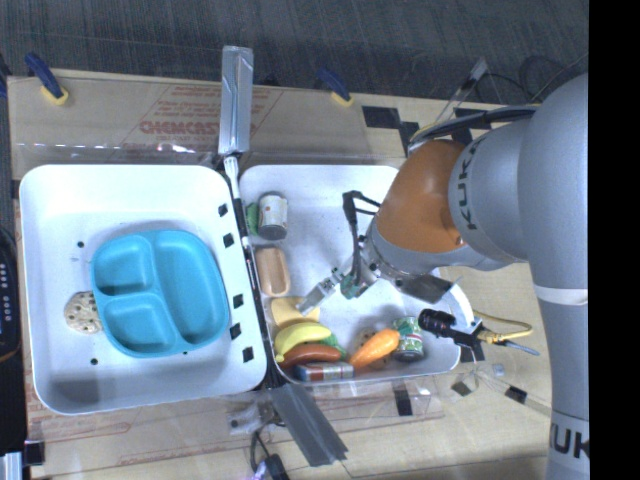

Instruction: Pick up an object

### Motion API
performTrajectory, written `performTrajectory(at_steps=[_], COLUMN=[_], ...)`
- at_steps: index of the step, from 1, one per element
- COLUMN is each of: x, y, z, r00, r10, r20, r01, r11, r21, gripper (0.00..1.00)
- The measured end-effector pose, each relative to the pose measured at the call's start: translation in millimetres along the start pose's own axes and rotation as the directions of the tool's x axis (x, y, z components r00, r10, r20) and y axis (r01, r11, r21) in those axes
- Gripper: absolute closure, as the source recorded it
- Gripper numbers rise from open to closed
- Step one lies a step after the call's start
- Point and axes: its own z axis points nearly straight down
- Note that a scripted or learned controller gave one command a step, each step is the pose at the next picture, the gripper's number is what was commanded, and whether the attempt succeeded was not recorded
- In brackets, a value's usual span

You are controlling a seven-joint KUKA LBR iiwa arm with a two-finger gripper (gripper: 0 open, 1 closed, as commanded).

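Note:
My gripper hangs low over the middle of the right bin, reaching in from the right under the grey arm with its orange band. Just left of it lies a tan bread-like block. Below it sits a yellow banana with a red piece against it. An orange carrot and a small green can lie near the bin's front right. A small tin can rests at the bin's upper left. Nothing shows held in the gripper.
The left bin holds a blue divided plate and a cookie at its left side. A marker-like stick lies along the right bin's front wall. A metal clamp stands at the back between the bins.

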Motion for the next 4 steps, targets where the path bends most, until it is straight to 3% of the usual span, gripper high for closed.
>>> performTrajectory(at_steps=[1,2,3,4], x=[58,55,85,84], y=[-29,-28,35,34], z=[2,-6,-99,-104], r00=[1.000,1.000,0.922,0.925], r10=[-0.029,-0.031,0.387,0.381], r20=[-0.003,-0.002,0.001,0.000], r01=[0.029,0.031,-0.387,-0.381], r11=[1.000,1.000,0.922,0.925], r21=[0.003,0.003,0.002,0.012], gripper=[0.00,1.00,1.00,1.00])
